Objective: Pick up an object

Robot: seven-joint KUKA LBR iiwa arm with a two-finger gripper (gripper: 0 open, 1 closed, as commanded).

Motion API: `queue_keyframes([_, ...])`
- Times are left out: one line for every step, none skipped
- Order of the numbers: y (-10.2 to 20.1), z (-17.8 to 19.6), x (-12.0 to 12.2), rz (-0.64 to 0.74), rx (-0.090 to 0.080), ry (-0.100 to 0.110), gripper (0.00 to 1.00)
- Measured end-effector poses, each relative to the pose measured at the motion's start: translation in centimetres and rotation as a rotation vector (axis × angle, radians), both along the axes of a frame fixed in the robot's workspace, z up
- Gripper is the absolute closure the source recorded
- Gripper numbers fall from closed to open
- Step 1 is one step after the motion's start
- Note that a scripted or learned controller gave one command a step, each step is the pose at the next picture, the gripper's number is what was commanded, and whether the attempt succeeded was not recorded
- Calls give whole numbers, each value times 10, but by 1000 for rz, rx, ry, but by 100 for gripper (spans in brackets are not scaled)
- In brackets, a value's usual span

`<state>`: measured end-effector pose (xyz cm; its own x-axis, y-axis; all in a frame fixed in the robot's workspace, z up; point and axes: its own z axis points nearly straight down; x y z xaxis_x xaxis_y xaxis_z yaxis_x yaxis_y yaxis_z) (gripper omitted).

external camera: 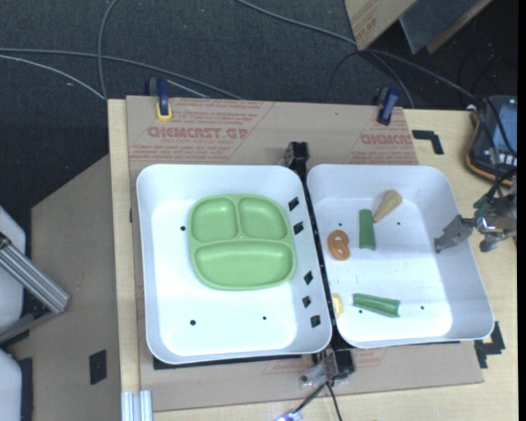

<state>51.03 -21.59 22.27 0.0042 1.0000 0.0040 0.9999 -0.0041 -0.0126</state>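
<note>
a dark carpet floor (246, 49) fills the top of the view and runs down the left side. thin grey cables (107, 49) trail across it in loose curves. a pale wooden bench (74, 247) stands on it, and a brown cardboard sheet (271, 123) printed with red lettering lies on the bench. two clamps, a blue and yellow one (163, 96) and a blue one (387, 104), pinch the sheet's far edge. a cardboard box (374, 18) sits at the top right. a metal rail (29, 271) slants in at the left. light is even and soft.
</note>
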Motion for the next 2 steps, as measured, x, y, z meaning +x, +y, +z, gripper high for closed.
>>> queue_keyframes([1,7,3,4,-4,-12,0])
queue_keyframes([-1,-37,7,4,-1,-7,0])
